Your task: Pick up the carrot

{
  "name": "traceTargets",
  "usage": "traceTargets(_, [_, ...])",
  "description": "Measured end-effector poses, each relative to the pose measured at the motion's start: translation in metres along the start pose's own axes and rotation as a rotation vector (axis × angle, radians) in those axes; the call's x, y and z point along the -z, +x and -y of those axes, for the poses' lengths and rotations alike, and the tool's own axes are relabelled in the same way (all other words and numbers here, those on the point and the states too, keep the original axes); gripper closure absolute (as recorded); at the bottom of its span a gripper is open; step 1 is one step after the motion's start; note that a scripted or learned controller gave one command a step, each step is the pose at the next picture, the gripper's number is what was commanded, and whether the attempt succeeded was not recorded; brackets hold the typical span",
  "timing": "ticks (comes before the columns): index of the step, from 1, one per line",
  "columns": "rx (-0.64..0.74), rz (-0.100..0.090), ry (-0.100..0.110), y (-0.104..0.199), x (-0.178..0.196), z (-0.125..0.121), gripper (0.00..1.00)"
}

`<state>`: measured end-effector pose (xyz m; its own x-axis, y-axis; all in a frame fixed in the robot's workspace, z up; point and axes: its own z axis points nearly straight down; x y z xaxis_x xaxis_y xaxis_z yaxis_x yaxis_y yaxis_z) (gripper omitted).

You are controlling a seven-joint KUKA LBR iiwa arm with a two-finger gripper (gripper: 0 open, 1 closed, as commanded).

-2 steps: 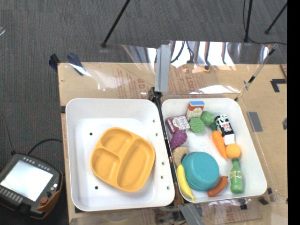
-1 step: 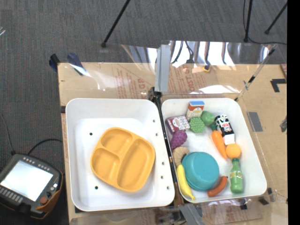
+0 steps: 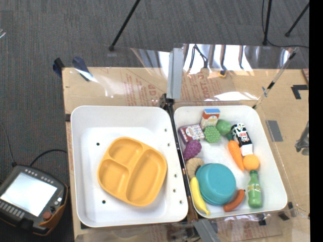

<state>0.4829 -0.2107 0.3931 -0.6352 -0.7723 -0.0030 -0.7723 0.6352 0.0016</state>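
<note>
In right bin (image 3: 269, 140), mid-right of frame: carrot (image 3: 235, 154) touching orange (image 3: 251, 162); pincer (image 3: 303, 141) at right edge, opening not discernible.

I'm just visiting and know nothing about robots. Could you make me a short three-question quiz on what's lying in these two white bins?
1. True or false: the carrot lies in the same bin as the yellow tray.
2. Which thing touches the carrot's lower end? A) the banana B) the orange C) the purple grapes
3. Fill in: the big teal thing in the right bin is a ____.

Key:
1. False; the carrot is in the right bin and the tray is in the left bin.
2. B.
3. Bowl.
</note>
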Motion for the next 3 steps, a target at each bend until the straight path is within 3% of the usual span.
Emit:
traceTargets(1, [0.159,0.001,0.002,0.002,0.026,-0.002,1.00])
traceTargets(3, [0.486,0.001,-0.001,0.003,0.009,-0.004,1.00])
